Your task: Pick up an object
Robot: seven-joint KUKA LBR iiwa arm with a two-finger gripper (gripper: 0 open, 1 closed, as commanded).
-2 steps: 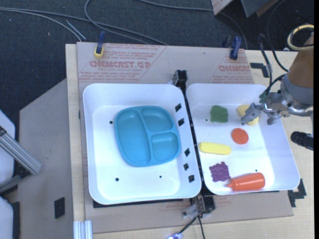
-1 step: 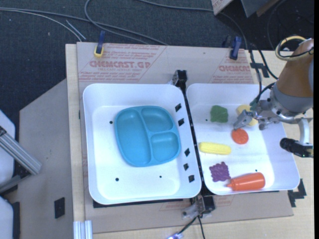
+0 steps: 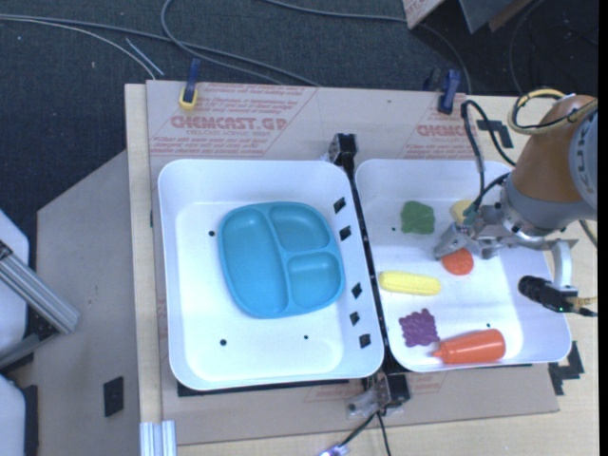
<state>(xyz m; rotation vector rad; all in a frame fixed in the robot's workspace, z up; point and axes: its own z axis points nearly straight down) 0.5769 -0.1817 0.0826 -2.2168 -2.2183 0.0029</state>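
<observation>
Several toy foods lie in the right bin: a green broccoli piece, a yellow corn cob, a purple grape bunch, an orange carrot and a small red-orange piece. My gripper hangs low over the bin's upper middle, directly above and touching or nearly touching the red-orange piece, whose top it hides. A pale yellow item peeks out just behind the gripper.
The left bin holds a blue divided plate. A black divider with clips runs between the bins. The arm's orange band and cables overhang the right bin's far right side.
</observation>
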